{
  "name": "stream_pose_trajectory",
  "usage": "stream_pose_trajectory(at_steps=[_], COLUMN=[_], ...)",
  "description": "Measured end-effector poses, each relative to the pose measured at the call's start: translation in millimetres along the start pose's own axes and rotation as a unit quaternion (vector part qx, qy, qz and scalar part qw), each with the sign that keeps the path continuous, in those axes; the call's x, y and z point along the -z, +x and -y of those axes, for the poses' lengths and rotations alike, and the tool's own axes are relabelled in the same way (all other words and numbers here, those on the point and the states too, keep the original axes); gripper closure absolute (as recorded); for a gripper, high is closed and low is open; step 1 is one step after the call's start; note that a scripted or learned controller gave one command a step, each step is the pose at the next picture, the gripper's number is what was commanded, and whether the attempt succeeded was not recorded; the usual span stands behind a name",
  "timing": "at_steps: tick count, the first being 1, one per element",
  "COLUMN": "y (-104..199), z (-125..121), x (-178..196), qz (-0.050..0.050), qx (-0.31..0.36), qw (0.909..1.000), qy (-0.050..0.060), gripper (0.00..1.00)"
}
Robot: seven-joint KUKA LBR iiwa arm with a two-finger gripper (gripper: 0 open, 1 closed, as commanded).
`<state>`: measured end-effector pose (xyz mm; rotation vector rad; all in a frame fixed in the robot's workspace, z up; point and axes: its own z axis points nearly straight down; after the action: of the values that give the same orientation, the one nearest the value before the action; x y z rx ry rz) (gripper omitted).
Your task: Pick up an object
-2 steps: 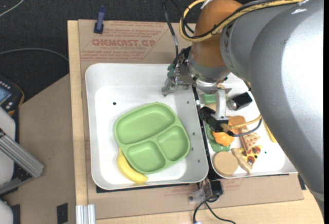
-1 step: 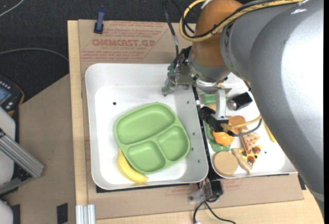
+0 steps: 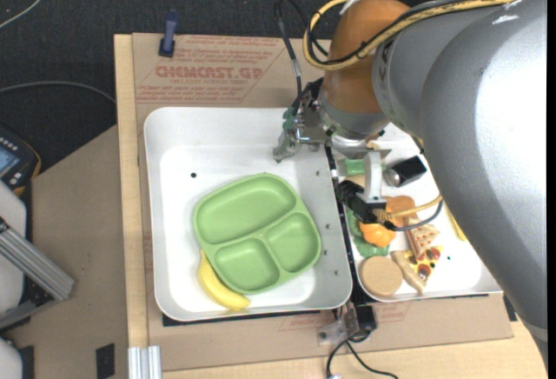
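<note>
The two-finger gripper (image 3: 290,142) hangs low over the far right corner of the left shallow white bin (image 3: 153,195), close beside the wall that this bin shares with the right shallow white bin (image 3: 452,278). The grey arm with its orange band (image 3: 365,56) reaches across the right bin to get it there. Whether the gripper is open or closed cannot be told from this slant, and nothing shows in its grasp. The bin floor beneath it looks bare, so no object seems to be picked yet. The nearest candidate is the green three-compartment plastic plate (image 3: 256,231), lying flat in the middle of the left bin and reaching toward its near right corner, apart from the gripper. It is broad and low, so a pinch would probably have to take its rim. The yellow plastic banana (image 3: 217,285) lies tucked against the plate's near left edge, toward the bin's near edge; being narrow, it looks the easier grasp. In the right bin, near its near edge, small toy foods crowd together: a tan round disc (image 3: 381,276), an orange wedge-shaped piece (image 3: 377,235) and a toy pizza slice (image 3: 423,246), touching or nearly so, which would likely make a clean pick harder.
</note>
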<state>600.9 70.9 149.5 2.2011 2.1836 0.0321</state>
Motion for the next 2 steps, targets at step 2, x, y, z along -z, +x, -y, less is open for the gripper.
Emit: stream_pose_trajectory(at_steps=[2], y=[37.0], z=[48.5], x=[-0.8], qz=[-0.007], qx=[0.004], qw=[0.9998], qy=[0.02], gripper=[0.0])
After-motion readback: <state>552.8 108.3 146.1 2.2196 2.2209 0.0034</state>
